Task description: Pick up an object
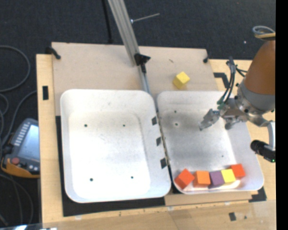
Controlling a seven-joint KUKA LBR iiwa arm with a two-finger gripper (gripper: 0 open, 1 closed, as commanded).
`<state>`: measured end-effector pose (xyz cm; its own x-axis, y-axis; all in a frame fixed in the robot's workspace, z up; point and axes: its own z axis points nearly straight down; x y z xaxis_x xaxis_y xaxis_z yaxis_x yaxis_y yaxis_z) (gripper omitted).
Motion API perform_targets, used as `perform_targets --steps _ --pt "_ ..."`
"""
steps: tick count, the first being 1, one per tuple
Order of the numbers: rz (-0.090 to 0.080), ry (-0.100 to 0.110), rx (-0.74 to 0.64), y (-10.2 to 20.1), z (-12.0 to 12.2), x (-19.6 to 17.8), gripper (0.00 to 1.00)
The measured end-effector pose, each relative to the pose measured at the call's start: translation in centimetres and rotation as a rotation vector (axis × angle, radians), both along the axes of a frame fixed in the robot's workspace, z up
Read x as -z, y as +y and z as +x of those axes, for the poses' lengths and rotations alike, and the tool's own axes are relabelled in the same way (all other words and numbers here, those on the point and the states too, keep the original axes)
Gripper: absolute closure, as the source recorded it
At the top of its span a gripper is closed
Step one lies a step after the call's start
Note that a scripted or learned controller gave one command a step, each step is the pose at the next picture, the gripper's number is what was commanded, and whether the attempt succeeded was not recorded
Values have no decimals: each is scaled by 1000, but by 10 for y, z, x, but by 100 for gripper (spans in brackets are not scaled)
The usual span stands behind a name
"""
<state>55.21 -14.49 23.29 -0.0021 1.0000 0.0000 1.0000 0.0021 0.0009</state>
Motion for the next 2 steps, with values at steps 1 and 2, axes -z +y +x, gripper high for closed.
perform_targets --steps 1,2 --pt "-1 -3 4 0 -13 -23 0" --pt "0 -11 -5 66 -28 -142 0"
